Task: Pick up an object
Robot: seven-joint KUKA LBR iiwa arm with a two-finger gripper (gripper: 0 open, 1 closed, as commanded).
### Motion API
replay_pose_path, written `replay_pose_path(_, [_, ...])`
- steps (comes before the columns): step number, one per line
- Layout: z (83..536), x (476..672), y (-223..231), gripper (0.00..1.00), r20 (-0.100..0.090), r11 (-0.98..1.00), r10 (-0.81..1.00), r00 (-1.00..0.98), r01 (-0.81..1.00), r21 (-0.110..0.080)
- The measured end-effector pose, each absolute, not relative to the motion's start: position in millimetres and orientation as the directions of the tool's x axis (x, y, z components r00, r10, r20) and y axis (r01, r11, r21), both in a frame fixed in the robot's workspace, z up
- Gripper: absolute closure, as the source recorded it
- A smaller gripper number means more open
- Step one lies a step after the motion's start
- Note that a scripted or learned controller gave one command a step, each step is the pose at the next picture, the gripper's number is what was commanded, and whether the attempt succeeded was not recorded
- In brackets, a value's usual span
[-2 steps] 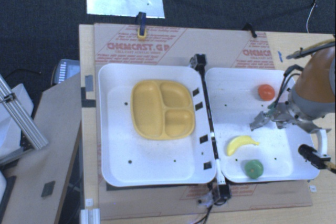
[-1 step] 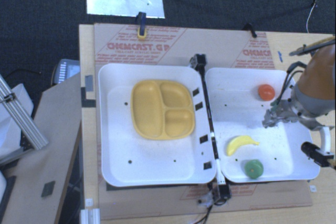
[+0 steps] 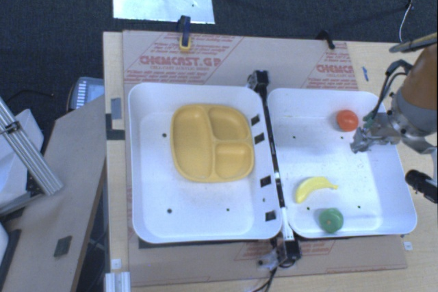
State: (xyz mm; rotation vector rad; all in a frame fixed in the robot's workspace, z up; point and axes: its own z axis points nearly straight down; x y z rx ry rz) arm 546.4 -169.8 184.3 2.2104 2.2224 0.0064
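Note:
An orange-red round fruit (image 3: pixel 347 120) lies in the right bin (image 3: pixel 308 100), near its far right corner. A yellow banana (image 3: pixel 315 187) lies toward the front of that bin, and a green round fruit (image 3: pixel 330 219) sits just in front of it. My gripper (image 3: pixel 361 144) hangs over the right side of the right bin, just in front of and slightly right of the orange-red fruit. Nothing shows between its tips.
The left bin (image 3: pixel 147 167) holds a yellow divided plate (image 3: pixel 211 142). A black divider strip (image 3: pixel 269 154) runs between the bins. The arm (image 3: pixel 417 106) comes in from the right edge. Cardboard lies under both bins.

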Motion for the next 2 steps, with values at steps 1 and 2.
replay_pose_path(1, [228.4, 548.4, -173.7, 1.0, -0.002, 0.005, 1.0, -0.005, 1.0, 0.007])
replay_pose_path(2, [272.6, 552.1, -177.7, 1.0, -0.003, 0.006, 1.0, -0.006, 1.0, 0.007])
